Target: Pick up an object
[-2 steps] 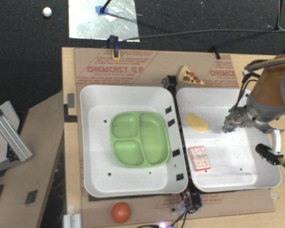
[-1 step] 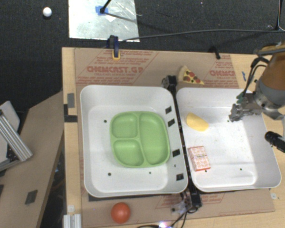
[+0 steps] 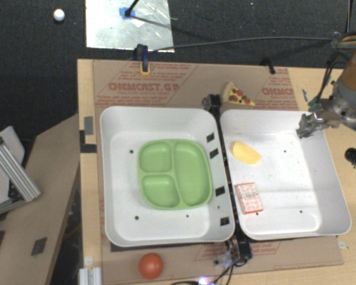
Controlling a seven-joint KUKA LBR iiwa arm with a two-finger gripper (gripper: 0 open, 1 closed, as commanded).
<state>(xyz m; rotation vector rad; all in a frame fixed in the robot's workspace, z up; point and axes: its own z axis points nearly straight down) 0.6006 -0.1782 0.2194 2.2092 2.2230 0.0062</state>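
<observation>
Two objects lie in the right bin (image 3: 332,177): a yellow piece (image 3: 247,153) and a red-and-white packet (image 3: 248,198). My end effector (image 3: 306,125) hovers over that bin's far right edge; its opening I cannot tell.

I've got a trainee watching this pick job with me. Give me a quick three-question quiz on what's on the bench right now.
1. True or false: the green divided tray lies in the same bin as the yellow piece.
2. Which thing lies outside both bins, at the near edge of the bench? A. red-and-white box B. orange-red ball C. yellow piece
3. Fill in: the tool is over the ____ bin's far right corner.

Key: 1 false, the tray is in the left bin; 2 B; 3 right.
</observation>
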